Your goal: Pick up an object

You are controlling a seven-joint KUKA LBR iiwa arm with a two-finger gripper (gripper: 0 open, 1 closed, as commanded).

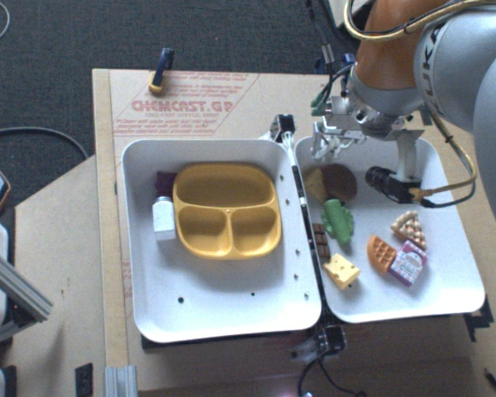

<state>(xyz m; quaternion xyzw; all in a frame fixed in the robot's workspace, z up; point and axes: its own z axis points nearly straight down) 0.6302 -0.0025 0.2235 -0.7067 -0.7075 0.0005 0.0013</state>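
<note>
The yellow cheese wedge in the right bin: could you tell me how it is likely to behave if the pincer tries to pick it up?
The cheese wedge looks like a small toy block, so it is probably light and stiff. Its slanted faces may let it slip out of a squeeze. It lies close to the bin's left wall and a brown piece, so a push could jam it there.

The yellow divided tray point(226, 209) is looking like smooth matt plastic; both white bins point(140, 288) are showing glossy plastic; the arm's orange band point(397, 15) is gleaming, polished.
</note>
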